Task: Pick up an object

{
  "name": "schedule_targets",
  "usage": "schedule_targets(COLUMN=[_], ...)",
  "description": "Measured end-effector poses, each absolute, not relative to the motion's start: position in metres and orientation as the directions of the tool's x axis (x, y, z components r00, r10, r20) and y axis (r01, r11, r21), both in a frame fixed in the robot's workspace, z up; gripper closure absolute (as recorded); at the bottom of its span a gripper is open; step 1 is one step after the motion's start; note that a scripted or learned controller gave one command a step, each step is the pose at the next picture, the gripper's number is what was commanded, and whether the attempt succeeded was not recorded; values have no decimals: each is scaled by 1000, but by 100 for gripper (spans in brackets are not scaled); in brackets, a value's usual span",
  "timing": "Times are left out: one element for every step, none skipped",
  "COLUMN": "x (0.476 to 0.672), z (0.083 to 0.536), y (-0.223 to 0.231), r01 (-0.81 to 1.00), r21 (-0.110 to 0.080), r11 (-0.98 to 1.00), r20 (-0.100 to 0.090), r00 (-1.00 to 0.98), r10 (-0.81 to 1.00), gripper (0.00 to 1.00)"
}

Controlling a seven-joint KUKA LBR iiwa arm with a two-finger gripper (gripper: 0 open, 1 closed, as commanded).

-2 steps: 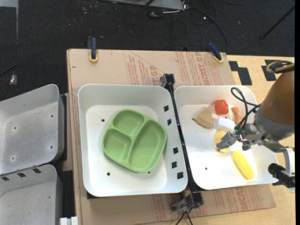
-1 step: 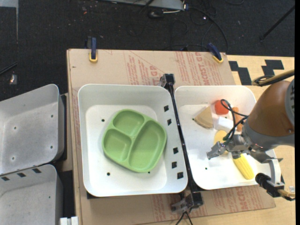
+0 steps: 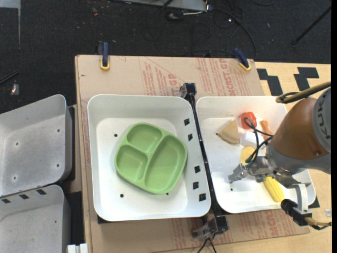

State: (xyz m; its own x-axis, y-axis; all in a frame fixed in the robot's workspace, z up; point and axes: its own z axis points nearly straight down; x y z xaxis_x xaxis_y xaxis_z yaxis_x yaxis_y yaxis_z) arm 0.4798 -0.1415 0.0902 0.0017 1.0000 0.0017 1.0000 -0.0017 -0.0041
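Yellow corn cob toy [image 3: 274, 188] lies at the near right of the right bin [image 3: 218, 196], just beside the gripper [image 3: 243, 173]. Nothing lifted yet, by my reading: every object in view rests on a bin floor.

Right bin contents: tan wedge [image 3: 229, 132] toward the far side; red-orange piece [image 3: 247, 119] behind it; a small white piece [image 3: 245, 138] between them and a yellow piece [image 3: 247, 154] nearer the arm. All loosely clustered, the corn cob a little apart to the near side.

Left bin [image 3: 105, 196] holds a green divided plate [image 3: 151, 157], lying flat, well apart from the gripper.

Arm pose: grey body with orange band [image 3: 297, 133] reaches in from the right, wrist bent down over the right bin. Metal gripper parts point left and down toward bare bin floor, between the yellow piece and the corn cob. Whether it is released or clenched I cannot tell; cabling and wrist hardware clutter the view. No object visibly within its grasp.

Judgement: task at the approach or descent stage. Remaining: settle on a target (corn cob or yellow piece are nearest), close on it, raise it clear of the bin.

Counter [image 3: 137, 78] is board-covered, clamped at the far edge.
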Motion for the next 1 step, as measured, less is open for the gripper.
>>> schedule_targets(x=[480], z=[102], y=[-142], r01=[1000], r21=[-1], r11=[-3], r20=[1], r00=[3], r10=[1000], gripper=[100])
